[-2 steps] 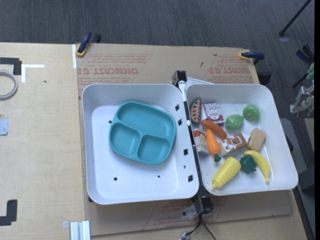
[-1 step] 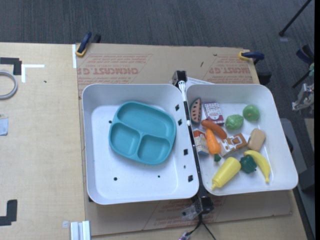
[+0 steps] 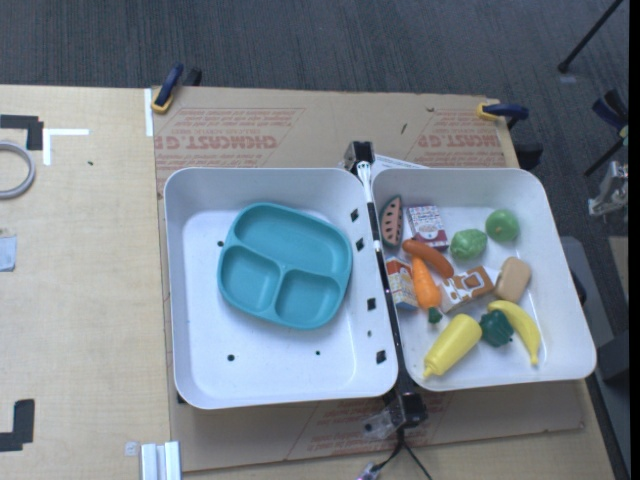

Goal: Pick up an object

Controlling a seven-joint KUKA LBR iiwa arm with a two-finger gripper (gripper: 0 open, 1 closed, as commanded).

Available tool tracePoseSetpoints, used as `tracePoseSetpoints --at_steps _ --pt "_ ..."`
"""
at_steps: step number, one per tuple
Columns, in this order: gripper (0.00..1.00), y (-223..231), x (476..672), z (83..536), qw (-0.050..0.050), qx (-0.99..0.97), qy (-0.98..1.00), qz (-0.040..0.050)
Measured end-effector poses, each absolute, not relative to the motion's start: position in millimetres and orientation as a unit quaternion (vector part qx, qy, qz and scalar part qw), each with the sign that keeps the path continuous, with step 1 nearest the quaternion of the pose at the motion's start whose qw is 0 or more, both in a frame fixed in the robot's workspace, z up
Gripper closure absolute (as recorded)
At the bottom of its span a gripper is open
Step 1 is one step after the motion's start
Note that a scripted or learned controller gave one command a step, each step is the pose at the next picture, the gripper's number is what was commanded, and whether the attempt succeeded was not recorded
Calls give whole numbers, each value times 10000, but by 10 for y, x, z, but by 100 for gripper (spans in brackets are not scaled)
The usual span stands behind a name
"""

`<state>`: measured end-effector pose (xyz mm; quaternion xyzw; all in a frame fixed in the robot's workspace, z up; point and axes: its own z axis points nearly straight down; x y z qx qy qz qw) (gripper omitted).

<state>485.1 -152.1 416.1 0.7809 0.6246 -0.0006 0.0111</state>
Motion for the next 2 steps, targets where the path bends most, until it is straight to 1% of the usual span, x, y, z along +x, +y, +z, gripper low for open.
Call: tracePoseSetpoints --at_steps 1,2 --pt "100 -1788 4771 1336 -9 8642 5031 -6" --pt "100 -1288 4778 2181 0 9088 4172 -5"
